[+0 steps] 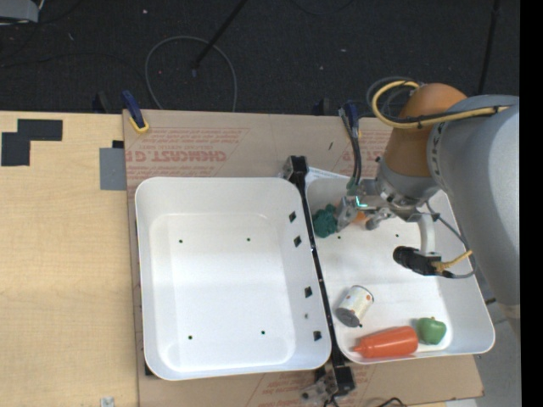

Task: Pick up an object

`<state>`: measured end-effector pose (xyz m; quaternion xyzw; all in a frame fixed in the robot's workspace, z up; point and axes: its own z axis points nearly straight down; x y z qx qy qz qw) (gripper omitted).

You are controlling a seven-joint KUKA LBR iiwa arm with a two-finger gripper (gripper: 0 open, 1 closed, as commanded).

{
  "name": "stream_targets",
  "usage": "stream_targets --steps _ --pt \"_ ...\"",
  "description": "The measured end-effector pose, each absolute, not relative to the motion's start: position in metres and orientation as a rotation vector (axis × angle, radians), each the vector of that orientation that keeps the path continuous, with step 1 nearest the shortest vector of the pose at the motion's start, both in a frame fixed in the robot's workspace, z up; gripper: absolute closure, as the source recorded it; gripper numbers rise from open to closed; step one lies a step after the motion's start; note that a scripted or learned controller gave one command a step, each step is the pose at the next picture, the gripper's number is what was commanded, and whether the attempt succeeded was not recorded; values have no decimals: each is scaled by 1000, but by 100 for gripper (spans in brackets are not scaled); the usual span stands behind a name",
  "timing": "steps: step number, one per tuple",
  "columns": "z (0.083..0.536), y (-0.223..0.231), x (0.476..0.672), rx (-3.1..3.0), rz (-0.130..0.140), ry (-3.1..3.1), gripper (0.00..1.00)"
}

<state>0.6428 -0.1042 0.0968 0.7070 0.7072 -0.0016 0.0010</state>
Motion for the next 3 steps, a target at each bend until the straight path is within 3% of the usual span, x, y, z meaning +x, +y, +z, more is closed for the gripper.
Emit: stream_targets --steps 1,2,3 --pt "107 -105 643 2222 -3 2220 100" --pt "107 -105 643 2221 -4 2220 0" --pt "117 -106 642 2223 -4 2218 100"
